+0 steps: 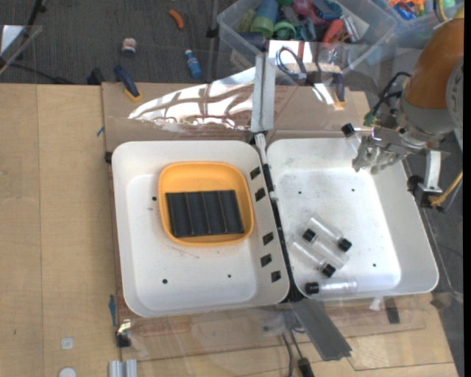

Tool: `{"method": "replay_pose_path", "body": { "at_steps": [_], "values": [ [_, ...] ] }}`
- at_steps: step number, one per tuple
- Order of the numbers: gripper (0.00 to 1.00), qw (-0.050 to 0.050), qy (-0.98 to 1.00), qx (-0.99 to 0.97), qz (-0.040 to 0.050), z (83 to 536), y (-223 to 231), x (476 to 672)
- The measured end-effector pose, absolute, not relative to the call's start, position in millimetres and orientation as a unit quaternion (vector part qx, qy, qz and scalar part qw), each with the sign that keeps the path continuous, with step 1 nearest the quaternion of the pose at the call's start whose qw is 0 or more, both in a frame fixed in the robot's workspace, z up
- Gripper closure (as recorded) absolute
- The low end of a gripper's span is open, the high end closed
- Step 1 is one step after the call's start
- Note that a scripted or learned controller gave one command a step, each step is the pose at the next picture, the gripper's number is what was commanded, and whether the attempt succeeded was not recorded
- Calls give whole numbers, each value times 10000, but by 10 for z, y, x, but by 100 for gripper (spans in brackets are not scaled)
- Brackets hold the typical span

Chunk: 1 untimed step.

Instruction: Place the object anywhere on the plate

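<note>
Camera view: a black ridged object (pixel 204 213) is seen lying on the orange plate (pixel 171 179) in the left bin (pixel 140 280). Whether the end effector (pixel 372 160), above the right bin (pixel 412 258), is parted cannot be told.

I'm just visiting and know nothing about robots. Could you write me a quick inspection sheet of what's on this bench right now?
Surface: wooden bench bearing two white bins, left bin and right bin.
Job's things: orange plate in the left bin, with a black ribbed block lying on it.
Clutter: clear plastic tubes with black caps in the right bin.
Grippers: tool over the right bin's far edge, nothing seen between its fingers.
Cables: black cable looping near the wrist.
Surroundings: clear tub of colourful toys behind the bins.
</note>
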State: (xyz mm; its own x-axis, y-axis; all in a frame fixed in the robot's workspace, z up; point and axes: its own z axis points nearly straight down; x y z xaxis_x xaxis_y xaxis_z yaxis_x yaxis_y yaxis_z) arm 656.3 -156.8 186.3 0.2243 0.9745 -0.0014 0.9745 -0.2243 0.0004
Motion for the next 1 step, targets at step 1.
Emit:
{"method": "replay_pose_path", "body": {
  "at_steps": [1],
  "values": [
    [0, 6, 6226, 7826, -2, 1865, -1568, 6563]
  ]
}}
